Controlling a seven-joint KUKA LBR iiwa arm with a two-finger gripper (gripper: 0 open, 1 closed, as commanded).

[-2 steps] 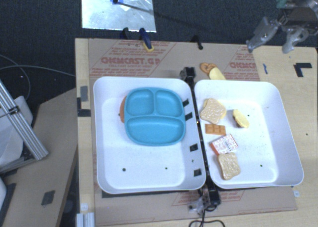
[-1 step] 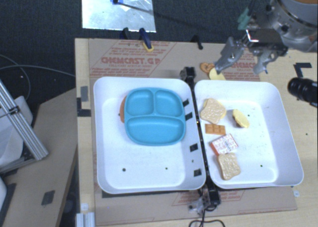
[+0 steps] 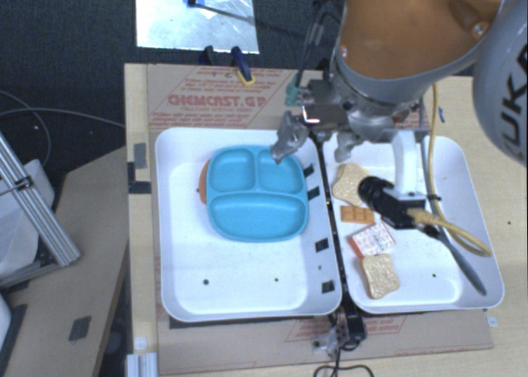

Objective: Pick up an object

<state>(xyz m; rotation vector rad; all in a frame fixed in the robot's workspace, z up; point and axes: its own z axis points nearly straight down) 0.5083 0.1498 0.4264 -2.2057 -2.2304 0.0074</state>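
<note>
Hovering over the wall shared by the two white bins, the grey arm (image 3: 412,21) with its orange band holds its gripper (image 3: 314,146) spread wide with nothing between the fingers.

One finger (image 3: 285,143) hangs at the upper right corner of the blue divided plate (image 3: 256,194), which lies flat in the middle of the left bin (image 3: 177,235); whether the finger touches the rim cannot be told. The other finger is over the right bin (image 3: 460,181), just above a pale bread piece (image 3: 350,179). Below that piece, in a loose column along the bin's left side, lie a small orange waffle square (image 3: 356,214), a red-and-white packet (image 3: 373,240) and a toast slice (image 3: 381,275). A small orange-brown thing (image 3: 202,183) peeks from under the plate's left edge, too hidden to name.
</note>
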